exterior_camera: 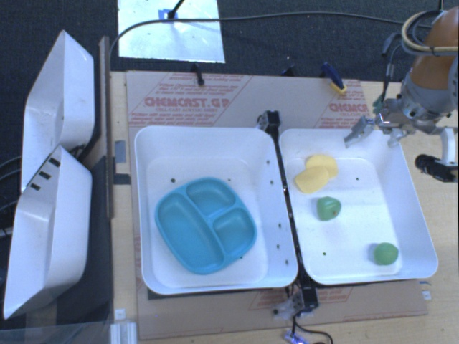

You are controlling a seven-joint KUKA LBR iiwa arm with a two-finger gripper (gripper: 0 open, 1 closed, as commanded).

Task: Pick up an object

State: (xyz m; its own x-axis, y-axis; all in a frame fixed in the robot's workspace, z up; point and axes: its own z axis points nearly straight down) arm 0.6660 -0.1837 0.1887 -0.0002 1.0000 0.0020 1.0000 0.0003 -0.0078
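In the right bin (412, 192), two yellow pieces (316, 175) lie overlapping near the back left. A green object (328, 208) sits just in front of them, and a round green object (385, 253) lies toward the front right. My gripper (374, 136) hangs over the bin's back edge, up and to the right of the yellow pieces and apart from them. Its fingers are spread open with nothing between them.
The left bin (158, 149) holds a blue divided plate (206, 224). A black clamp (270, 120) joins the two bins at the back, and another clamp (305, 299) sits at the front. Two spare white bins (54, 156) stand at the far left.
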